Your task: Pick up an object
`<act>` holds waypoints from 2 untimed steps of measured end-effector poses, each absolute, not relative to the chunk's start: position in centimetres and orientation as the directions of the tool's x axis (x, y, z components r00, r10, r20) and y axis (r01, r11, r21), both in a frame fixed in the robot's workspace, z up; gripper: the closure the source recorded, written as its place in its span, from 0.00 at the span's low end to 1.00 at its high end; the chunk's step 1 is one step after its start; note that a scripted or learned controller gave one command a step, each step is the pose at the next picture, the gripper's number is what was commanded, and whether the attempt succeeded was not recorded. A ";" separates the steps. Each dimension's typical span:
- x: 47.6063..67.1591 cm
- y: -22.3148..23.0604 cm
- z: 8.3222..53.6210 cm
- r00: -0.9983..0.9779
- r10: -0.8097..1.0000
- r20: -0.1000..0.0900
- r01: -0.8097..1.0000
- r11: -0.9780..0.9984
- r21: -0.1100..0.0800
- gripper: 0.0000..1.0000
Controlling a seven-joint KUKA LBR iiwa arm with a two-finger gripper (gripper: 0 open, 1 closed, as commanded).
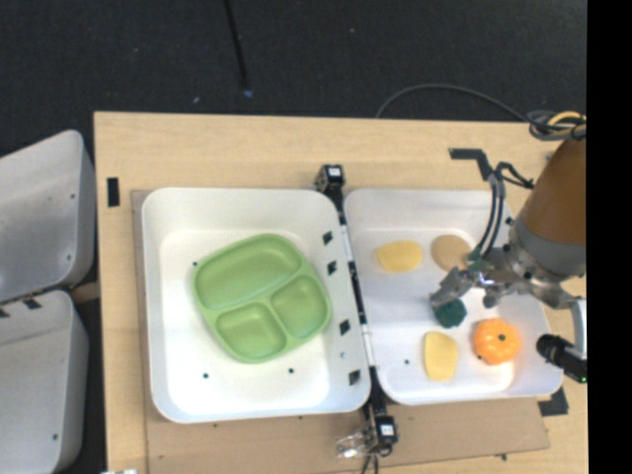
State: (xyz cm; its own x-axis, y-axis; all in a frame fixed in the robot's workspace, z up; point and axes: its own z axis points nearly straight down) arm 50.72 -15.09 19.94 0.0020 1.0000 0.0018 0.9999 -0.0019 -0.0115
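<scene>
Robot tool [452,299] sits at a small dark green block [451,313], left of the orange toy pumpkin [495,342]; finger state unclear, nothing visibly lifted.

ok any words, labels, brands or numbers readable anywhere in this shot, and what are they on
None can be read.
green divided tray in the left bin: plain, no print.
yellow pieces, tan piece, orange pumpkin-shaped toy and dark green object in the right bin: no markings.
hand and arm: no label that shows.
small black fittings at the bin edges: too small to tell.
</scene>
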 end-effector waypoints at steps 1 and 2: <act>51.0 -15.1 20.5 -0.001 1.000 -0.001 1.000 0.001 0.001 0.00; 51.2 -14.3 14.7 0.001 1.000 0.000 1.000 -0.001 -0.005 0.00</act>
